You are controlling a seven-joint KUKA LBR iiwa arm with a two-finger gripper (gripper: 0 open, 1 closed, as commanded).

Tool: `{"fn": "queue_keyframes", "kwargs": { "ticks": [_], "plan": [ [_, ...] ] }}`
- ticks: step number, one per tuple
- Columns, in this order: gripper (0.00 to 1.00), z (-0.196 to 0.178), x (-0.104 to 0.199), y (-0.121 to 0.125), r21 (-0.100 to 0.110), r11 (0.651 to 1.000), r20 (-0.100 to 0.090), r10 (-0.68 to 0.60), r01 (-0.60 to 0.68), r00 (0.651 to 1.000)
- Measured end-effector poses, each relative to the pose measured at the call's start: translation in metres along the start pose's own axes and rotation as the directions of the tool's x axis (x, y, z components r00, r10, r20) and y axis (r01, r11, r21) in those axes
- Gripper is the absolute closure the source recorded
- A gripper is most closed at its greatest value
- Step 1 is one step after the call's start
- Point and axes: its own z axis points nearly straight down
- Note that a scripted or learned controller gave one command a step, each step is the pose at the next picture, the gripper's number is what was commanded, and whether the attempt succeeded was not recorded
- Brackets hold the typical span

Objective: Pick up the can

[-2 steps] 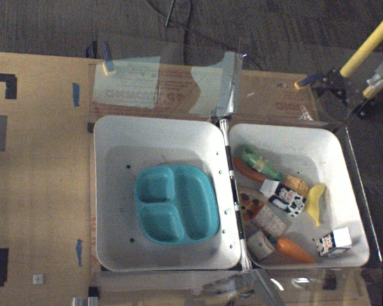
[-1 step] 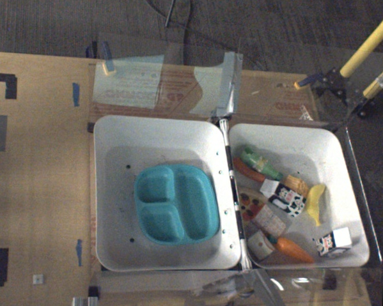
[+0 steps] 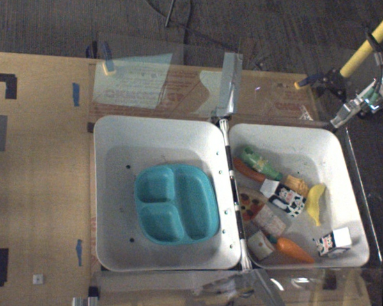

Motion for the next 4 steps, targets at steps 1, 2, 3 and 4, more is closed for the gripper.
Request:
{"fn": "queue_keyframes", "kwargs": {
  "ticks": [1,2,3,4],
  "plan": [
    [1.00,0.115,0.028,-0.067,0.000,0.990,-0.001,-0.144,0.144,0.990],
    [1.00,0.009,0.018,0.006,-0.003,0.997,0.004,-0.074,0.074,0.997],
    [1.00,0.129,0.031,-0.062,-0.001,0.966,-0.001,-0.258,0.258,0.966],
    [1.00,0.026,0.007,-0.022,-0.003,0.952,0.003,-0.307,0.307,0.952]
  ]
}}
